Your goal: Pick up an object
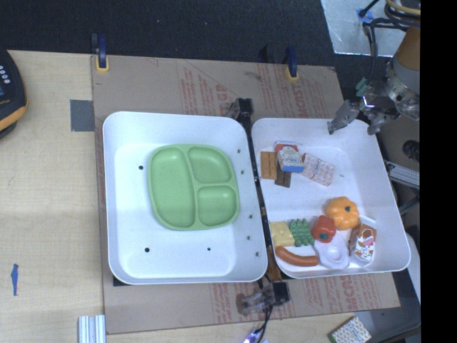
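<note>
Likely light and stiff, the toy pumpkin (342,212) invites a pinch across its sides; the gripper (358,120) jaws hang spread, holding nothing.

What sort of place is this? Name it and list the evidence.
Probably a robotics lab bench set up for grasping trials: two white bins clamped onto cardboard, toy food such as an orange pumpkin, a green divided plate, and the gripper above the right bin.

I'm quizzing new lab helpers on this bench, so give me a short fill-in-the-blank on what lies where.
1. The green divided plate lies in the ____ bin.
2. The orange pumpkin lies in the ____ bin.
3. The gripper hovers over the right bin's ____ corner.

Missing words: left; right; far right
</note>
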Motion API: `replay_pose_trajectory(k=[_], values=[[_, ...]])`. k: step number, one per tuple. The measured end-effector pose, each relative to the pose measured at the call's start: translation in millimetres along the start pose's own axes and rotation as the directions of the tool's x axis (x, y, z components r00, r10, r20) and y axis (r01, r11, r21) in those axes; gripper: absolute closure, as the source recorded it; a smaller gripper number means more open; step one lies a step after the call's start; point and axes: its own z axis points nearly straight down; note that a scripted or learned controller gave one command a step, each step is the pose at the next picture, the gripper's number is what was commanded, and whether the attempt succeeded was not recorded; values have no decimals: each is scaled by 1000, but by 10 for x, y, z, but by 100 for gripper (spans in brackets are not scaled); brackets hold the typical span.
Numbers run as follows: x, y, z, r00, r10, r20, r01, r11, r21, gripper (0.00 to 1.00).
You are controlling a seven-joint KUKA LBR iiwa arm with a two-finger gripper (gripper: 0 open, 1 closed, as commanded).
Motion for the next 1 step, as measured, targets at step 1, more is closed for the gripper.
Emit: replay_pose_trajectory(k=[1], values=[[752, 128, 1053, 1000, -7, -4, 7, 1000, 9, 0]])
